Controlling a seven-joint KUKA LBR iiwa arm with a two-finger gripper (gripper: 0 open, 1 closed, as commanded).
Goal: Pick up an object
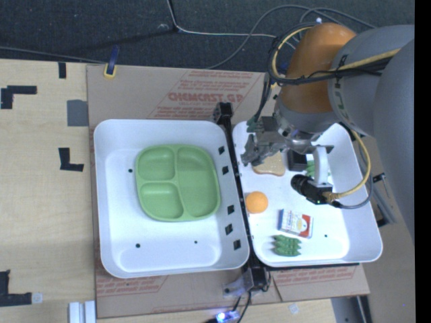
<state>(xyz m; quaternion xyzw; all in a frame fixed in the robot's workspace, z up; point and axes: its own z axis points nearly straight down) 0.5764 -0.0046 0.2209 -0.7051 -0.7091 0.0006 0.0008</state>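
My gripper (pixel 269 148) hangs low in the right bin (pixel 357 244), just over the toast (pixel 271 167). I cannot tell if it has hold of anything, so I think the pick is not done yet.

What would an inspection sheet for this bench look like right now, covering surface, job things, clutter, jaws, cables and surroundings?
Surface: two white bins side by side, left bin and right bin, on cardboard over a wooden bench.
Job's things: in the right bin, toast, orange ball, small box, green pods.
Clutter: green divided plate in the left bin.
Grippers: gripper low over the right bin's far left corner, beside the toast; jaws' state unclear.
Cables: black cable across the dark floor; yellow cables along the arm.
Surroundings: black tape marks on the bench.
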